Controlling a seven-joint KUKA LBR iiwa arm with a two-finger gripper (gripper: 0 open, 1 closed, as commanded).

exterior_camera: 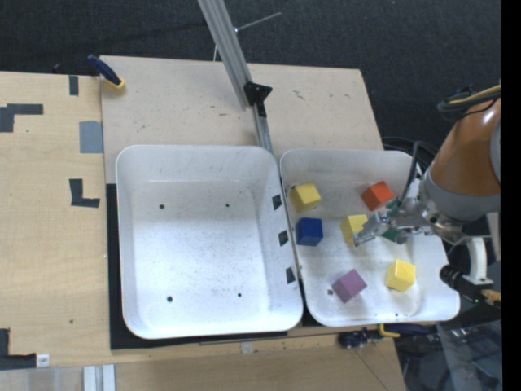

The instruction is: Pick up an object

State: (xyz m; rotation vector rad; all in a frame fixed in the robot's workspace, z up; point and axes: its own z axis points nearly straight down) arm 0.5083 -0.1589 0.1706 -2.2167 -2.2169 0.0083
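Watching the right bin (pixel 407 165), I see my gripper (pixel 370 230) low against a small yellow cube (pixel 352 225) near centre, its 3 o'clock side hidden behind the metal. I cannot tell how the tool is set. An orange cube (pixel 377 195) sits at 1 o'clock.

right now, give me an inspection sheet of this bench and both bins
surface: light wooden bench bearing a shallow white left bin and a shallow white right bin, side by side
job's things: in the right bin, three yellow cubes, a blue cube, an orange cube, a purple cube
clutter: blue-and-yellow clamp on the bench's far left corner
grippers: two-finger gripper low in the right bin beside the middle yellow cube; grasp cannot be told
cables: yellow and black cables behind the arm
surroundings: slanted metal rail, dark carpet
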